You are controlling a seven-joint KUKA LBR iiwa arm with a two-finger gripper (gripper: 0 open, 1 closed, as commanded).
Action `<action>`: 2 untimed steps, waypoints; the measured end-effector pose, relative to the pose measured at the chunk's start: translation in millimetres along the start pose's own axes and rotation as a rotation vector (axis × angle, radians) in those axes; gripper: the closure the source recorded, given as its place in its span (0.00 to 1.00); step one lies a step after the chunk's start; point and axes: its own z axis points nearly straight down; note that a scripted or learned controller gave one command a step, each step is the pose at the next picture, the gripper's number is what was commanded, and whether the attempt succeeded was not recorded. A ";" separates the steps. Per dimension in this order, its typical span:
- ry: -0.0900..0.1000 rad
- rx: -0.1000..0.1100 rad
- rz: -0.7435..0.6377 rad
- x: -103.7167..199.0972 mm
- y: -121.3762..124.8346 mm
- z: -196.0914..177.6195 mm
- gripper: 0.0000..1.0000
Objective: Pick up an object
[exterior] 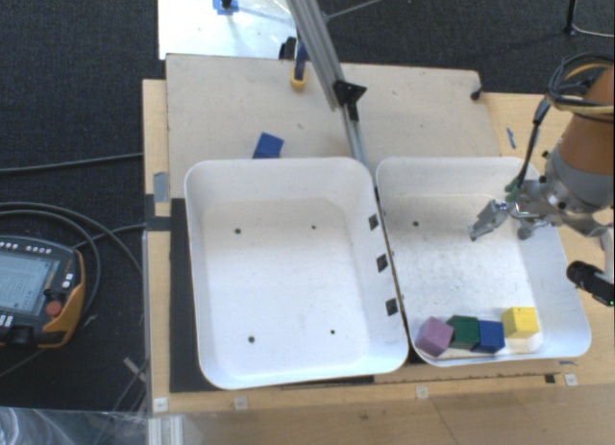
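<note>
My targets, the purple block [434,334], green block [465,329], blue block [491,335] and yellow block [520,322], huddle along the right bin's [452,241] near edge, while my gripper [503,219] hovers mid-bin above them, apparently unladen, jaws unreadable.

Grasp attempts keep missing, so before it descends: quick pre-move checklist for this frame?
1. Targets present: ok. Purple block, green block, blue block and yellow block sit in the right white bin.
2. Gripper carrying nothing: ok, no block at its tip.
3. Gripper above a target: not ok. It hangs over bare bin floor, well up-frame of the row of blocks.
4. Blocks spaced for a clean grasp: not ok. They are packed along the bin's near wall, touching or nearly so.
5. Jaws open: cannot tell.
6. Left white bin uninvolved: ok.
</note>
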 end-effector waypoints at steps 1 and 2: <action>-0.003 -0.011 -0.002 -1.1 2.3 -15.9 1.00; 0.001 0.000 -0.003 38.3 -10.8 107.1 1.00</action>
